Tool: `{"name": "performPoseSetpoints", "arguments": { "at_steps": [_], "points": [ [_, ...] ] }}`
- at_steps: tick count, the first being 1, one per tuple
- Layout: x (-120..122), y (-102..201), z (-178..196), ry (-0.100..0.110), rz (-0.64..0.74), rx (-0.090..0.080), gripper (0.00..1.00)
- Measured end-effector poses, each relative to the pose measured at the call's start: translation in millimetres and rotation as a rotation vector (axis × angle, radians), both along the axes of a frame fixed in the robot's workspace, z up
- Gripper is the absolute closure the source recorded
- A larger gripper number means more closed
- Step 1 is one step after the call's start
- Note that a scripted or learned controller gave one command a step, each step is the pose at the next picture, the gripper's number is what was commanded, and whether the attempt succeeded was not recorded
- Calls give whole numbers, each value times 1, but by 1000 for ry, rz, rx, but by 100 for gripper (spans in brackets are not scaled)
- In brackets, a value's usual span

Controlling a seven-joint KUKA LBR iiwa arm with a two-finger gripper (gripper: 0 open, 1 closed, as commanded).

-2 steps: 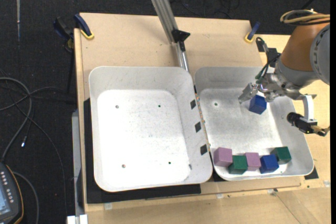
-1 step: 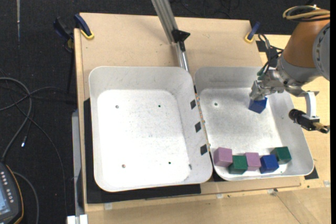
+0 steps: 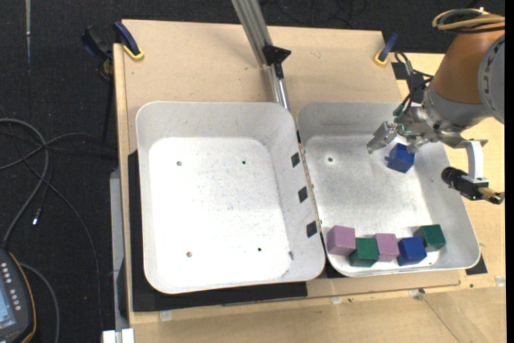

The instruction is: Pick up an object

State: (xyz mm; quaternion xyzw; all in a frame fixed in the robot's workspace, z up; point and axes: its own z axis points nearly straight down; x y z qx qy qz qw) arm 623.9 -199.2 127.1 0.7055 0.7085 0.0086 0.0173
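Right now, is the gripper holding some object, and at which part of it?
Yes. The gripper holds a blue block by its upper part, above the floor of the right bin; the block hangs below the fingers.

The gripper [image 3: 395, 142] hangs over the right bin [image 3: 345, 144], a blue cube [image 3: 400, 158] between its fingers. Five cubes line the bin's near edge: purple [image 3: 341, 238], green [image 3: 365, 250], pink [image 3: 387, 246], blue [image 3: 412, 250], green [image 3: 433, 236].

I log, left of centre, one white bin [image 3: 213, 197] on the tan bench [image 3: 201, 64]. Blue-and-yellow clamps [image 3: 128, 40] at upper corners. One metal pole [image 3: 245, 0] slanting from top centre. Black cables [image 3: 40, 149] at left edge.
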Motion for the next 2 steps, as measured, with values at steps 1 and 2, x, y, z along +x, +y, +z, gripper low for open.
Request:
{"name": "performPoseSetpoints", "arguments": {
  "at_steps": [1, 2],
  "points": [
    [16, 30, 67, 29, 2, 11, 0],
    [-14, 58, 165, 27, 1, 11, 0]
  ]
}}
